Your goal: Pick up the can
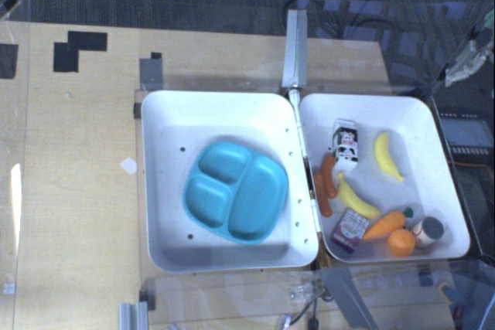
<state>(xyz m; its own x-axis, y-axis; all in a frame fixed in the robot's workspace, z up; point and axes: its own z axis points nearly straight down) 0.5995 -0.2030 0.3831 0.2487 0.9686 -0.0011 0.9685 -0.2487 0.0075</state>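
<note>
Can: small, white-bodied with a grey top, in the right bin's front right corner. It appears to lie tilted, top facing the camera. Touches an orange on its left; a carrot is just beyond.

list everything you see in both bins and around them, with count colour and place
divided plastic plate: 1, light blue, middle of the left white bin
plastic bananas: 2, yellow, right white bin, one upper right, one lower middle
small carton with black-and-white print: 1, upper left of right bin
toy sausages: 2, reddish brown, along right bin's left wall
purple pouch: 1, right bin's front left
toy carrot: 1, orange, front
round orange fruit: 1, front edge
small can: 1, grey top, front right corner
black tape patches: several, on the wooden bench, upper left
robot arm part: grey, upper right, above the bench
</note>
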